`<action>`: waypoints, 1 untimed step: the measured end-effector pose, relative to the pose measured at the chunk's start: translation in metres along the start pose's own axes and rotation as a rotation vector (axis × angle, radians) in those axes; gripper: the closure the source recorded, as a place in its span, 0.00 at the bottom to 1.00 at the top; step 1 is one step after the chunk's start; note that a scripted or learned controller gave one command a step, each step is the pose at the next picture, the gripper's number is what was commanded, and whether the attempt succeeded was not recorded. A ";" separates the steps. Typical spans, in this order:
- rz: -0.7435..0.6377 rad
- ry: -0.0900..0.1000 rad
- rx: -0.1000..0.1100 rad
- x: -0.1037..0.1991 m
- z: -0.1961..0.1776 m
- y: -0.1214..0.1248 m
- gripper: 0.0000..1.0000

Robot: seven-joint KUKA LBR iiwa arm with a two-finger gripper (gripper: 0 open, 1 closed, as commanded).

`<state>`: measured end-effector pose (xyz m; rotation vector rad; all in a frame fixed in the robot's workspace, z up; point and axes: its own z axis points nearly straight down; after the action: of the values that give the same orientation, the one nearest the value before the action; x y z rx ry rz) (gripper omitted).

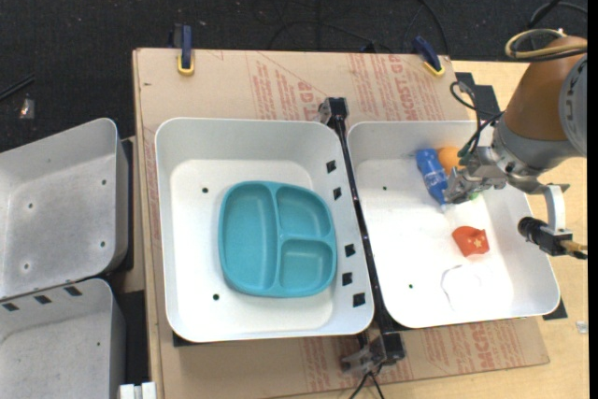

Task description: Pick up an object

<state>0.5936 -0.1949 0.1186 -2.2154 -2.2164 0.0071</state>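
Nearest the camera, at the near edge of the right bin (523,299), a thin pale loop of cord or wire (455,280) lies on the white floor. Just beyond it, toward the middle of that bin, sits a small red block (472,241) with a light mark on its top face. It lies free on the floor, apart from everything else, near and slightly right of the gripper.

In the left bin (177,201) a teal divided tray (277,238) with three compartments rests flat, taking up the middle of the floor. A black divider (353,220) runs between the two bins.

Farther back in the right bin, the gripper (461,190) hangs low over the far part of the floor, reaching in from the right under the grey arm (551,121) with its orange band. How far its fingers are parted cannot be told; the wrist hides them from above. A blue object (431,173), long and lying at a slant, sits just left of the gripper, touching it or nearly so. An orange ball (448,156) lies just beyond the blue object's far end, close against the gripper's far-left side. Something green (470,194) peeps out at the gripper's tip. Whether any of these is actually between the fingers cannot be made out.

Beyond the bins, two clamps (185,49) grip the far edge of the board (271,84).
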 end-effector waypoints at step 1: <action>-0.003 -0.003 -0.009 0.010 -0.051 0.000 1.00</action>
<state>0.5944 -0.1847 0.1694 -2.2179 -2.2257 -0.0004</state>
